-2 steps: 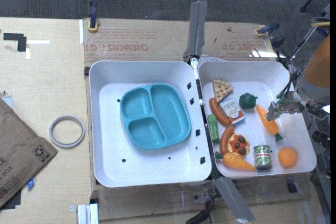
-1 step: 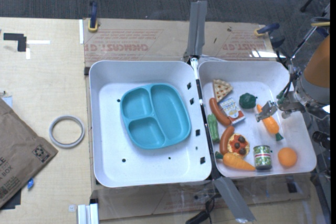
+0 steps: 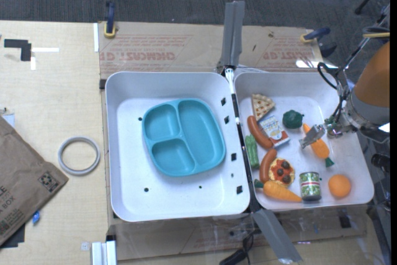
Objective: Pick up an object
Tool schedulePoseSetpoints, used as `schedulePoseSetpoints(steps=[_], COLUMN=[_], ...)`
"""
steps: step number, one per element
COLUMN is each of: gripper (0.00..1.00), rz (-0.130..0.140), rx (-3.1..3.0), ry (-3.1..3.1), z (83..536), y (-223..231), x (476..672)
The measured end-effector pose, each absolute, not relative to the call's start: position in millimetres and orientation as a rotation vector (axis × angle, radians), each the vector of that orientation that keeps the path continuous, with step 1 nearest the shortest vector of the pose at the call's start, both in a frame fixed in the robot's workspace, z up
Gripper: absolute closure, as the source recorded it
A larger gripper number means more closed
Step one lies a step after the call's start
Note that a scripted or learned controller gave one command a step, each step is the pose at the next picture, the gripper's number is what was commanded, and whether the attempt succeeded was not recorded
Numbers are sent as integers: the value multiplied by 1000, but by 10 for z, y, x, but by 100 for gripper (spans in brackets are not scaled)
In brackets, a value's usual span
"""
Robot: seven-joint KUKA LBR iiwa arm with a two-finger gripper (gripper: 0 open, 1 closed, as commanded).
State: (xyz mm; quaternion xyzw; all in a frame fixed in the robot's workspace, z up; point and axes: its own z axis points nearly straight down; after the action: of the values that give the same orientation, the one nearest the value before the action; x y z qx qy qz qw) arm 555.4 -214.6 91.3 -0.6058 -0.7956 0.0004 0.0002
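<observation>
Hovering at the small carrot's [image 3: 320,149] upper-left end, the gripper [image 3: 312,136] (finger spread cannot be told) meets its down-right slant.

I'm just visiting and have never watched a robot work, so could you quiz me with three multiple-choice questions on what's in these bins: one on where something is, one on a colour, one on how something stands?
1. Where is the divided plate?
A. left bin
B. right bin
C. on the bench

2. What colour is that plate?
A. red
B. turquoise
C. yellow

3. How does the small green can stand?
A. upright
B. crushed flat
C. inside the plate

Answers:
1. A, it lies inside the left bin.
2. B, its three compartments are turquoise.
3. A, it stands on end in the right bin, beside the orange ball.
</observation>
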Motion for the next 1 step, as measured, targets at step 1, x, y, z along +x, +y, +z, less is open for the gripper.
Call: schedulePoseSetpoints(steps=[1], gripper=[0], rz=[2], rx=[-2189], ry=[-2251], z=[909], y=[-1936], x=[5554])
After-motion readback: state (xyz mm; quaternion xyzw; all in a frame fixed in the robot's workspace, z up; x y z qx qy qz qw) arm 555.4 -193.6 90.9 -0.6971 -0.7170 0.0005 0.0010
